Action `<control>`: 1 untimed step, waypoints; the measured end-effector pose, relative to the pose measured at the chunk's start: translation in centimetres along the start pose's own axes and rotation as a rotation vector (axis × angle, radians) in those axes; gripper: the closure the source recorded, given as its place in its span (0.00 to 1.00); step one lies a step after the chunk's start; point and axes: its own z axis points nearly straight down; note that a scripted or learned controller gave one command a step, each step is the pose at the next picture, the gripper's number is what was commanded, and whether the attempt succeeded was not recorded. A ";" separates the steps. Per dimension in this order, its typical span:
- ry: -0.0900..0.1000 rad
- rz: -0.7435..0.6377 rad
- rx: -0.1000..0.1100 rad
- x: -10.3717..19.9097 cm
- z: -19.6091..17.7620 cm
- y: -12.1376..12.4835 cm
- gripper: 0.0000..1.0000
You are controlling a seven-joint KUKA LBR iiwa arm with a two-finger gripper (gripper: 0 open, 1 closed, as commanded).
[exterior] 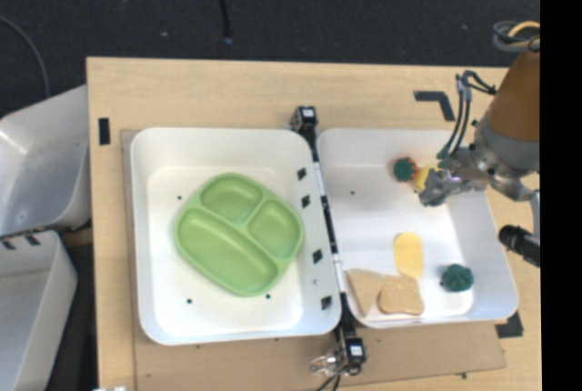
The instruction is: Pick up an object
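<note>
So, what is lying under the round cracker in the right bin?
The round cracker lies partly on a tan bread slice; the covered part of the slice is hidden.

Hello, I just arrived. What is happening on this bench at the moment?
A robot arm reaches into the right bin. Its gripper sits low near a small green and red toy. A yellow piece, a slice of bread and a dark green toy lie nearer the front. The left bin holds a green divided plate.

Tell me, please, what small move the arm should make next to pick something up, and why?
Probably a short descent onto the small green and yellow object in the right bin. The gripper sits right beside it at the bin's far right, with no object seen between its jaws.
</note>
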 end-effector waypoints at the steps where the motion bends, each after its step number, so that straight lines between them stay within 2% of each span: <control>1: 0.000 -0.001 0.001 -0.1 -2.7 0.1 1.00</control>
